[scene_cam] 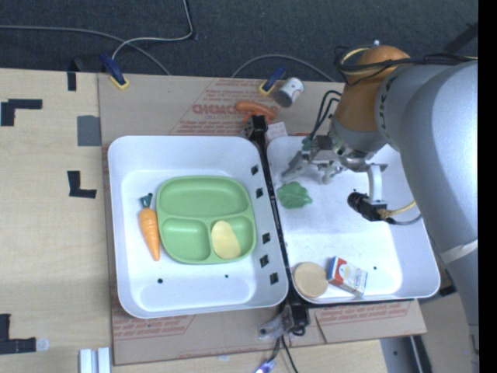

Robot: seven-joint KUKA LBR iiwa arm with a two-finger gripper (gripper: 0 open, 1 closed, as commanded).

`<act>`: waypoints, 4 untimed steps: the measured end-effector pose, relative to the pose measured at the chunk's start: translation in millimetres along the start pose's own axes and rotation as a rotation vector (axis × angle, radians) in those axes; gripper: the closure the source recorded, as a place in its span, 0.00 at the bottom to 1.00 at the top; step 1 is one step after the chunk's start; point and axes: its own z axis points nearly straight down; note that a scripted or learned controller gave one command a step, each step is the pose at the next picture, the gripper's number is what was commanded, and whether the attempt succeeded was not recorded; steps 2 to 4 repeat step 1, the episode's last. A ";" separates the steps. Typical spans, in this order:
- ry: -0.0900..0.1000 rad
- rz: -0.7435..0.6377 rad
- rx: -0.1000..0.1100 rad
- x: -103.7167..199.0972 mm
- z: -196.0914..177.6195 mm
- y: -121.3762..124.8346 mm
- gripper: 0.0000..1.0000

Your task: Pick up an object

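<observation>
The grey arm (439,154) with its orange band (365,92) fills the right side, rising closest to the camera, and reaches down into the right bin (404,255). Its gripper (299,165) hangs low over the far left part of that bin, the two fingers spread fairly wide with nothing between them; one fingertip (289,169) sits just above a green leafy toy (294,196), close to it but apart as far as can be told.

Further toward the front of the same bin, well apart from the gripper, lie a round tan disc (310,280) against the bin's left wall and, touching it on the far side from the wall, a small red, white and blue carton (345,275); its print is too small to read.

Across the divider, the left bin (128,162) holds a green three-compartment plate (206,217). A pale yellow oval piece (226,239) lies in the compartment closest to the gripper. An orange carrot (149,231) lies on the bin floor just beyond the plate's far side, touching or nearly touching its rim.

Behind the gripper, on the cardboard sheet (186,103) under the bins, faint red lettering shows, not legible, with an orange sausage-shaped toy (256,109) beside it.
</observation>
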 end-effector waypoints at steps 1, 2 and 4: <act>0.000 0.000 0.001 4.9 11.0 -24.7 0.00; 0.000 0.000 0.001 4.9 11.0 -24.7 0.00; 0.000 0.000 0.001 4.9 11.0 -24.7 0.00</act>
